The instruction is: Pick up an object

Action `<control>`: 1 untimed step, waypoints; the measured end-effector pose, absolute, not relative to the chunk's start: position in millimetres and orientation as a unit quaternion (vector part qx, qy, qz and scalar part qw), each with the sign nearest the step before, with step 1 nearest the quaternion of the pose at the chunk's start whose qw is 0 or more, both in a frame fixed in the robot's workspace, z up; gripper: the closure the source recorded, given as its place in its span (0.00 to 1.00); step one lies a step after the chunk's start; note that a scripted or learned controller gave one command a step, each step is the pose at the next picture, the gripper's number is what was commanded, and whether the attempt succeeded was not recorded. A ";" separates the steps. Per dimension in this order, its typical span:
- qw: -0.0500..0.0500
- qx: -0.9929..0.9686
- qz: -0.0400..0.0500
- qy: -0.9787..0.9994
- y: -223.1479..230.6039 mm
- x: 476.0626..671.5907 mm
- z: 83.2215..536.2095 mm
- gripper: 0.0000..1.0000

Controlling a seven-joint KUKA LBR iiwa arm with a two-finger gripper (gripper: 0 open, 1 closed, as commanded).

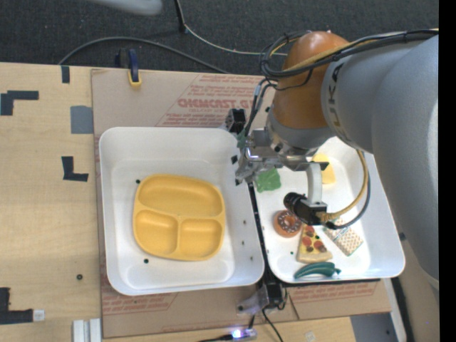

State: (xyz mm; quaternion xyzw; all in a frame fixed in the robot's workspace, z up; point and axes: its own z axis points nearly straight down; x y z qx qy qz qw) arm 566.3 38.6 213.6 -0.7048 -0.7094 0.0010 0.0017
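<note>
Two bins are sitting side by side, and the gripper (274, 168) is hovering low over the near-left part of the right bin (381, 258), just beside the shared wall. Whether it is open or closed cannot be told, since the wrist is hiding its tip. Directly under it a green piece (269, 182) is lying flat, partly covered; I am judging this to be the likeliest target. It is looking soft and light, perhaps felt or foam, so it may be folding or slipping under a pinch; taking it across its short side, near the middle, seems the safest hold. Its long axis is too hidden to tell.

Further out, a donut (288, 224) is sitting just beside a pizza slice (312, 246), whose point is aiming toward the donut and whose long axis is running toward the bin's near edge. A green pepper (316, 270) is lying along that near edge, long axis parallel to it. A wafer (347, 240) is resting to the right, and a yellow block (325, 173) is peeking out behind the arm. Over in the left bin (114, 191) a yellow tray (179, 216) is lying flat, stiff and probably too wide to grasp easily.
</note>
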 end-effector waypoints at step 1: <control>0.001 -0.704 0.000 -0.710 98.5 567.9 212.2 1.00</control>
